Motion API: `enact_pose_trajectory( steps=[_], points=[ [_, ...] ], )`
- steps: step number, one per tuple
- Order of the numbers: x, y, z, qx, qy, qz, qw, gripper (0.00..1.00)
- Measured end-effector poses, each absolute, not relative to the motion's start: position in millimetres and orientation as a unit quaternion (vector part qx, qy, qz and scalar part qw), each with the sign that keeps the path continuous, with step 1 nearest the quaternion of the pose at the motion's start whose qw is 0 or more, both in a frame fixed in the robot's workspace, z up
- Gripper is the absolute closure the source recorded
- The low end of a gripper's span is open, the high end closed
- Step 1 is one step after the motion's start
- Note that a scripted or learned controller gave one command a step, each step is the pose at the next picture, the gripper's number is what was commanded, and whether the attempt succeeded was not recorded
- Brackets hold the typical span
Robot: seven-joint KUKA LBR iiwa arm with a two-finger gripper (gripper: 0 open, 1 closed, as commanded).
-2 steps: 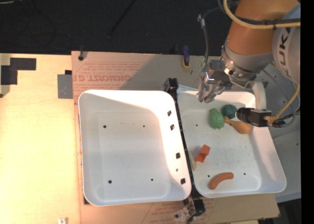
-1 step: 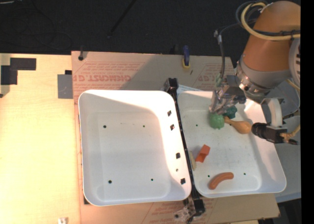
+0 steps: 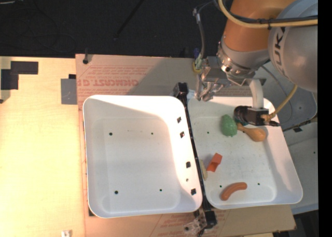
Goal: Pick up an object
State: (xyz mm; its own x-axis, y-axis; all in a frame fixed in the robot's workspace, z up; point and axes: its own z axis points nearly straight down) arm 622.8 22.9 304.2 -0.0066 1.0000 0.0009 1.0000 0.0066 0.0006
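Note:
My gripper (image 3: pixel 204 92) hangs over the far left corner of the right bin (image 3: pixel 290 179), close to the divider between the bins. Nothing shows in it. A green rounded lump (image 3: pixel 229 125) lies in the right bin, a little to the right of the gripper and nearer the camera. Beside the lump, on its right, rests a tan pear-shaped object (image 3: pixel 255 134). A small red block (image 3: pixel 214 162) sits near the bin's middle left. An orange-brown sausage shape (image 3: pixel 233 190) lies by the front wall.
The left bin (image 3: pixel 93 142) stands beside the right one, their rims meeting at a black clip strip (image 3: pixel 188 148). Brown cardboard (image 3: pixel 129 75) lies under both bins. The arm's orange band and grey body loom over the far right corner.

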Motion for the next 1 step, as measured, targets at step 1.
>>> enact_pose_trajectory(
  steps=[1],
  points=[
    [519.2,-18.9,281.7,-0.709,-0.705,0.0044,0.004,1.00]
  ],
)
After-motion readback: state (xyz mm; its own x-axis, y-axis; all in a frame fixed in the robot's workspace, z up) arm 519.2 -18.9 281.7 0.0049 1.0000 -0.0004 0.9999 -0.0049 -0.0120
